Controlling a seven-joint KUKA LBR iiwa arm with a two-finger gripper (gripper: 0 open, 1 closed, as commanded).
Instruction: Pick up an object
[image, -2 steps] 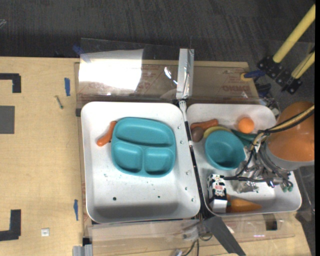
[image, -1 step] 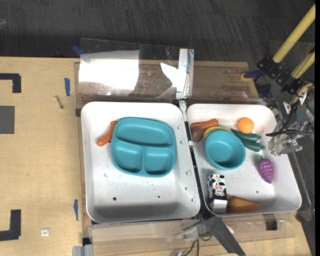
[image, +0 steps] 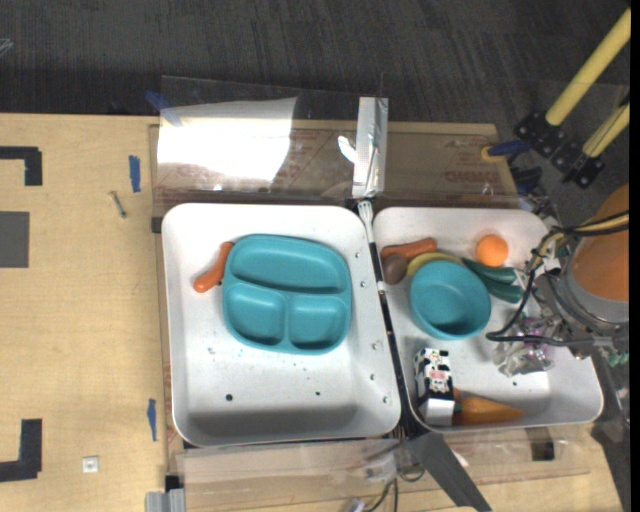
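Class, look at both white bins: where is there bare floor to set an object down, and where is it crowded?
Left bin: bare floor in front of the teal divided plate, plus a strip along its left wall. Right bin: crowded, with the teal bowl, orange ball, a black-and-white toy and the gripper in it.

The divided plate (image: 286, 290) lies in the left bin (image: 190, 400), with a carrot (image: 212, 270) touching the plate's left edge. Right of the plate, in the right bin (image: 570, 395), sits a bowl (image: 450, 298). A ball (image: 491, 250) lies behind the bowl, and a small box (image: 434, 372) in front of it.
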